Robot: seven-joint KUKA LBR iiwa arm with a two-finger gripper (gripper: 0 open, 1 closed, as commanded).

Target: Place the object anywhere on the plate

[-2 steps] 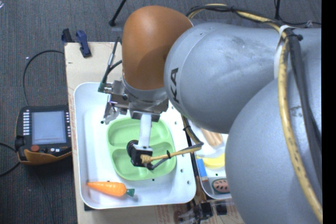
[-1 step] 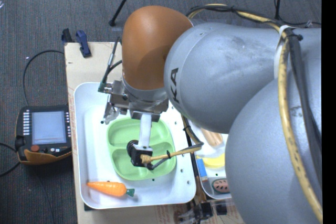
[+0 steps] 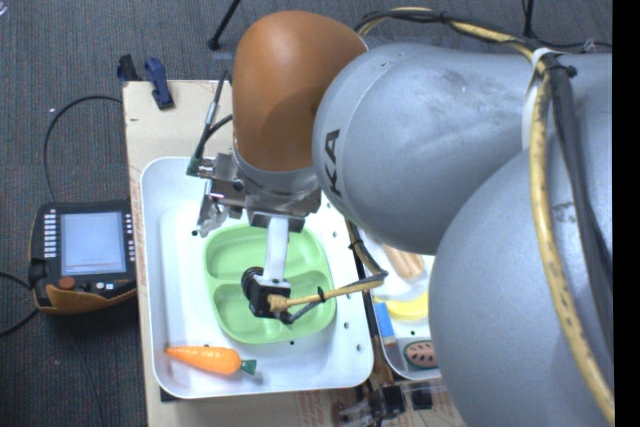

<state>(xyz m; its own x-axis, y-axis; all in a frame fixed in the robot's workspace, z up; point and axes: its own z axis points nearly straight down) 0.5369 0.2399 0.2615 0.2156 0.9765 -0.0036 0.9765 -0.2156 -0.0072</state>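
The carrot [image 3: 204,359] lies in the left bin [image 3: 153,215], off the plate [image 3: 225,265], just beside its near rim, long axis along the bin's near wall. The gripper [image 3: 212,213] hangs over the plate's far-left edge, across the plate from the carrot; I cannot tell whether it is open or closed.
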